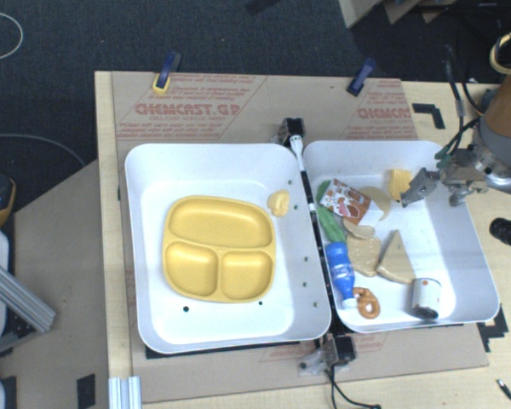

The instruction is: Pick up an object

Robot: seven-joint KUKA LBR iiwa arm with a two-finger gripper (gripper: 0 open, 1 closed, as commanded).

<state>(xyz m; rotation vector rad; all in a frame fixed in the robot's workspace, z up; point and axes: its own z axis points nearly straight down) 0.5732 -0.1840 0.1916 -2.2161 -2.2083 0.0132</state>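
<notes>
Grey metal gripper with black cables, below an orange-banded wrist.

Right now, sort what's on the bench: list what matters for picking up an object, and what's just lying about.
For the job:
gripper
right bin
yellow piece
red packet
blue tube
pretzel
white roll

Lying about:
left bin
yellow tray
small yellow bit
clamps

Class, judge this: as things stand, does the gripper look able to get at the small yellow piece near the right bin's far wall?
Probably yes: the gripper hangs just beside the yellow piece, with nothing lying over it.
</notes>
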